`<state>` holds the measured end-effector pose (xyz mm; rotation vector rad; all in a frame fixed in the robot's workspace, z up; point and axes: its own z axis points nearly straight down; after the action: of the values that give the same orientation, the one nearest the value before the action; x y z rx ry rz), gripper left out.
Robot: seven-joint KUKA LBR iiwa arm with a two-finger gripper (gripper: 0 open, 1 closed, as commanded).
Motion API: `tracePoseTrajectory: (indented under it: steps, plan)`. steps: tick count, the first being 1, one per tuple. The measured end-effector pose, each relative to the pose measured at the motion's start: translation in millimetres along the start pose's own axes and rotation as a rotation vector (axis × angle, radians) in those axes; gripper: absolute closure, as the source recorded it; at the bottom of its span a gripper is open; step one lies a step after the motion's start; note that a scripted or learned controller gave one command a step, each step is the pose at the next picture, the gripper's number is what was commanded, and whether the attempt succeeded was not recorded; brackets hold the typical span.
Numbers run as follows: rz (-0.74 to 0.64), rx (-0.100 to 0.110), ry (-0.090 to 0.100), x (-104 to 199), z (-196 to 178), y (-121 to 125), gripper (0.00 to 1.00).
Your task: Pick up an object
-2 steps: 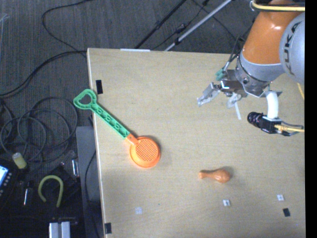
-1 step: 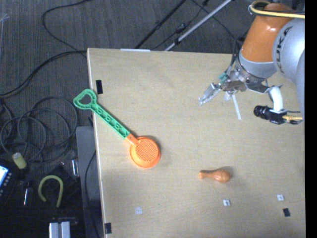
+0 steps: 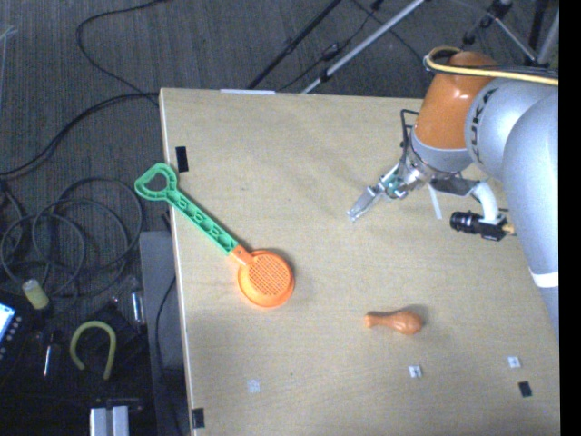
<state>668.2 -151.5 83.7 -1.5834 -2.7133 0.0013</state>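
An orange strainer with a green handle (image 3: 238, 255) lies on the left part of the tan bench top (image 3: 300, 143), its handle pointing up-left past the edge. A small orange gourd-shaped toy (image 3: 397, 321) lies lower, right of the middle. My gripper (image 3: 360, 209) hangs over the bench's right half, above and slightly left of the gourd and well right of the strainer. Its slim silver fingers (image 3: 368, 203) point down-left, pressed together into one blade, with nothing between them.
The grey arm with its orange band (image 3: 454, 107) fills the right edge. Small black and white markers (image 3: 415, 371) dot the bench's lower right. Cables and a stand (image 3: 82, 243) lie on the floor to the left, off the bench.
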Motion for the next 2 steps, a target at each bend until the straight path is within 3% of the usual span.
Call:
tracePoseTrajectory:
  steps: [1,2]
  plan:
    - [0.001,-0.006,0.002,1.0,-10.3,1.8,1.00]
    - [0.001,-0.006,0.002,1.1,-10.3,1.8,0.00]
